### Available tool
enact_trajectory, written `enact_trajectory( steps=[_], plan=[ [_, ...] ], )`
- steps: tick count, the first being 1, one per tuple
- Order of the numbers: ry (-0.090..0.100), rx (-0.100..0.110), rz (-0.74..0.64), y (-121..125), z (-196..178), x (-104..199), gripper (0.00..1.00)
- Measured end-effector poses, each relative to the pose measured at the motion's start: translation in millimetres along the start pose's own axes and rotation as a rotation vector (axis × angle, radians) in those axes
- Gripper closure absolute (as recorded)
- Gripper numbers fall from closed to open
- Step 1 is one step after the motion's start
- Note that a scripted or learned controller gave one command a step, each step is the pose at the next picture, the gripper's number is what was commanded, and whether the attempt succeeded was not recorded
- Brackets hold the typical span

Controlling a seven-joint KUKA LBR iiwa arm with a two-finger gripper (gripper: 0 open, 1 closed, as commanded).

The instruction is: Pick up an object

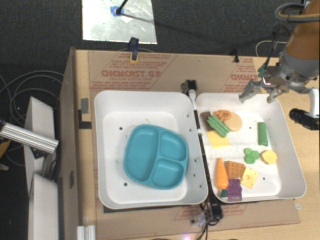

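Nearest the camera, an orange plastic carrot (221, 173) lay in the right-hand shallow white bin (287, 134), a green plastic stick (262, 133) farther back. Beyond, my pincer (261, 94) hung spread wide; I judged a straight descent onto the stick wisest.

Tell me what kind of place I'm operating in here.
Most likely a robotics lab test bench, not a kitchen: two white bins sit on taped-down cardboard, the food in the right bin looks like toys, and loose cables trail on the carpeted floor.
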State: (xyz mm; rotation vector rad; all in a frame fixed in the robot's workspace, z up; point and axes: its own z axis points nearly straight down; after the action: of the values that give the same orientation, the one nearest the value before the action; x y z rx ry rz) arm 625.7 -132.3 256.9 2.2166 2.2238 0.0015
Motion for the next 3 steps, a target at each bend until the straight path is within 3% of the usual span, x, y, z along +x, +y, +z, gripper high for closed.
enact_trajectory(
  steps=[1, 2, 3],
  plan=[
    [0.002, 0.009, 0.006, -75, 52, -17, 0.0],
    [0.001, 0.008, 0.006, -89, 133, -51, 0.0],
    [-0.005, -0.007, 0.002, -114, 171, -18, 0.0]
  ],
)
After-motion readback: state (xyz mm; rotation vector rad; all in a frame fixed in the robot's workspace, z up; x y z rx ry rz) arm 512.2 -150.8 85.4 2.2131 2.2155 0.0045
